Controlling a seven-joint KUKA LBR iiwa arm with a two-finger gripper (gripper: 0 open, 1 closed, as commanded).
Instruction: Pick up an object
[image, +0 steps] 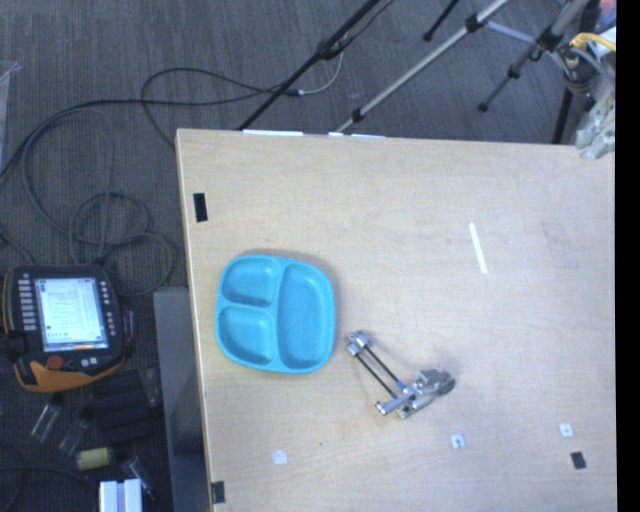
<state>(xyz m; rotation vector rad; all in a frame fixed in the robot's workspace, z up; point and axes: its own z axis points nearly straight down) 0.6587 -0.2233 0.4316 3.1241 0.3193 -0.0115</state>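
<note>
Pale wooden table, seen from above at a slant. Landmark: blue plate, three compartments, nothing in them, flat on the table towards its left side

- Metal utensil: just right of the plate and a little below it, near but apart from the rim. Two thin rods run diagonally away from the plate to a chunkier head at the far end. Lies flat
- White strip: well right of the plate and above its level, flat on the wood
- Handheld controller on the dark floor, well left of the plate, screen lit; loose cables above it

Gripper: whether its tips are spread or pressed together, cannot tell

Progress, as judged: nothing lifted yet. Plate and utensil both rest on the table, untouched by anything. The whole pick is left: choose an object, approach, close, raise. The utensil looks thin and low, likely a fiddly grab; the plate rim seems the easier hold
</note>
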